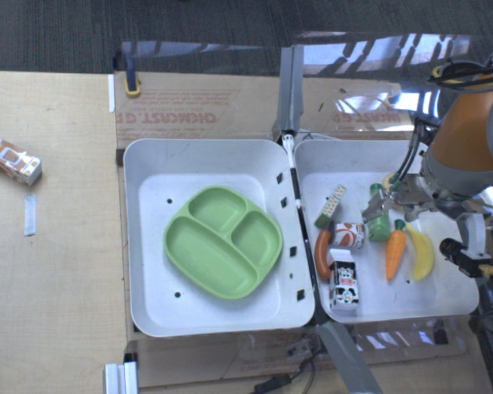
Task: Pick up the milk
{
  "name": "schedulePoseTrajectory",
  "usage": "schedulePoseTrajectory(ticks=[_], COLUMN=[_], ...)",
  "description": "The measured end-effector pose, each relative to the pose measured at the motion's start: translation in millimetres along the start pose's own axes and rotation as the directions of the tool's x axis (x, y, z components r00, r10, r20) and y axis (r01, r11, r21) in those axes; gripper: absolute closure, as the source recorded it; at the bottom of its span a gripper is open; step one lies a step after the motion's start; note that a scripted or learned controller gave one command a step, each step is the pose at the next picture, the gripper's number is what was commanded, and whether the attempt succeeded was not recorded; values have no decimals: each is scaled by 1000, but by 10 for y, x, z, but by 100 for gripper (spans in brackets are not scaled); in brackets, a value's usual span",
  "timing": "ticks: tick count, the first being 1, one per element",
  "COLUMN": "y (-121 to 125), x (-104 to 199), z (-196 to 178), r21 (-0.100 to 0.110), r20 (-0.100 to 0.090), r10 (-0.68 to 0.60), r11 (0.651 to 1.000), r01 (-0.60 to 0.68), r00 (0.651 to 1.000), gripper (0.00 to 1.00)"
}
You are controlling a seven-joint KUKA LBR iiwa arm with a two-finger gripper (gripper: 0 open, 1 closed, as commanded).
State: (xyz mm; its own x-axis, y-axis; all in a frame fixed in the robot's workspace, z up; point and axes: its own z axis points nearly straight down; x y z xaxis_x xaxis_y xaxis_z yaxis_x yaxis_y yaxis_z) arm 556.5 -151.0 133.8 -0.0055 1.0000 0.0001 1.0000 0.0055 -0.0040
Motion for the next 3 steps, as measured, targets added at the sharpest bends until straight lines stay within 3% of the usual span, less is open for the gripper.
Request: schedulePoseTrajectory(ticks=[1,2,3], y=[-752,-531,-796], x=[573,590,581], z=[144,432,432], r21=[-2,-1,-1], r20=[0,0,-1], r10=[158,32,-39], r11=[987,999,999], r01=[-158,-32,39], r00=[987,999,999], gripper=[0,0,0])
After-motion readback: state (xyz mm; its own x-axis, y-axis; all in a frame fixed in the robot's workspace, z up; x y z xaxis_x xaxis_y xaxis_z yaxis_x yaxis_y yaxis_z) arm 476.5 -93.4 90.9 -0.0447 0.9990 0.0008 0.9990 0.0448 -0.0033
